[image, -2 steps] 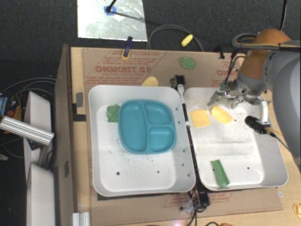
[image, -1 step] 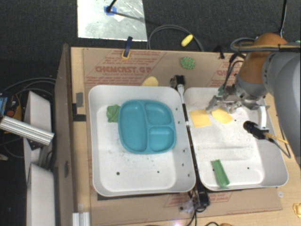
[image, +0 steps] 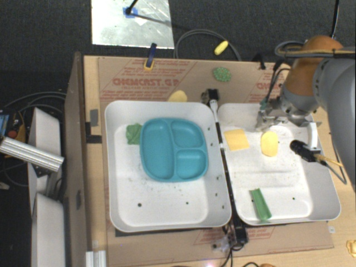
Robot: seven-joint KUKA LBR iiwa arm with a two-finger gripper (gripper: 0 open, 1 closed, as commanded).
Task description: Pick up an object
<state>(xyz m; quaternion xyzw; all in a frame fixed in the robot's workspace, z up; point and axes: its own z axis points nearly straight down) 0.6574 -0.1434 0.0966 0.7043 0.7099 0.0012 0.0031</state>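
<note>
My gripper [image: 268, 121] hangs over the far part of the right bin [image: 317, 196], with the grey arm coming in from the right. Just in front of it, touching or nearly touching, lies a yellow oval object [image: 270, 144]. To the left of that is a flat yellow square [image: 237, 139] close to the bin's left wall. Near the front edge of the same bin rests a green block [image: 260, 204]. In the left bin [image: 128, 204] sits a blue divided plate [image: 173, 149] with a small green piece [image: 133, 133] at its left rim.
On the cardboard behind the bins are a pale yellow item [image: 178, 97], a green round item [image: 222, 74] and a blue and yellow clamp [image: 149, 58]. A black clip [image: 211, 98] sits where the two bins meet at the back.
</note>
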